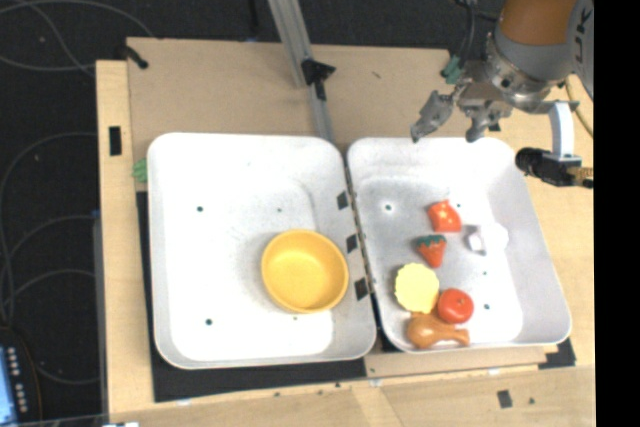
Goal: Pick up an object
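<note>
Above the right bin's (520,215) far rim, the gripper (452,120) hangs with fingers spread, holding nothing. Below lie glossy plastic foods: a strawberry (432,249), a tomato (455,305), a drumstick (435,332).

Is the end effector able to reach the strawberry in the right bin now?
Probably yes: the end effector hangs above the bin's far rim, fingers spread, and nothing covers the strawberry.

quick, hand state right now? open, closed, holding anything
hand: open, fingers spread, nothing between them, above the far edge of the right bin.
</note>
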You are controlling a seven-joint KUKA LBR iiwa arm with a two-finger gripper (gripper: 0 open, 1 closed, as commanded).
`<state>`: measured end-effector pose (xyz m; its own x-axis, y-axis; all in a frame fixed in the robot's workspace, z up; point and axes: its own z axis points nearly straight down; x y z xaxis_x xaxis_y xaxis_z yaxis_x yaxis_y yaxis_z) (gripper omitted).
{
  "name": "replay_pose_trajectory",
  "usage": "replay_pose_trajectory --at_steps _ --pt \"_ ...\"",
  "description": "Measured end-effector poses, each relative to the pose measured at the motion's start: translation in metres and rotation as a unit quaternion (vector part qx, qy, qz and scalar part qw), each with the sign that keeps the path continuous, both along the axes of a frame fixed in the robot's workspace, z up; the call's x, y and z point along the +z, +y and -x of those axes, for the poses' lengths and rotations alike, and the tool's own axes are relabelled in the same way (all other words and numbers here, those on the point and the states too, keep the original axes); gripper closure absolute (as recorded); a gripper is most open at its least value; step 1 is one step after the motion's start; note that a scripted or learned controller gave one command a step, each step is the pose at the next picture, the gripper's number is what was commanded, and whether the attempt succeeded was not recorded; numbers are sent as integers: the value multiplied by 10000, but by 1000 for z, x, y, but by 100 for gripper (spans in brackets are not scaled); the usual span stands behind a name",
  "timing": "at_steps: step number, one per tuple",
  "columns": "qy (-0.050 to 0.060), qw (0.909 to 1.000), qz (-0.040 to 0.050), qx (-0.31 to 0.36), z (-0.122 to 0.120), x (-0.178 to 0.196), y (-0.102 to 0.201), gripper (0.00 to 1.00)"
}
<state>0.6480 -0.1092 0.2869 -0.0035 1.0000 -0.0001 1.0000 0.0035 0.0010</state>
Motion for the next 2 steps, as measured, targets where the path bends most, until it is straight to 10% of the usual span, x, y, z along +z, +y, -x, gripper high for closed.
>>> replay_pose_trajectory --at_steps 2 --pt "27 10000 12 -21 9 -57 4 0"
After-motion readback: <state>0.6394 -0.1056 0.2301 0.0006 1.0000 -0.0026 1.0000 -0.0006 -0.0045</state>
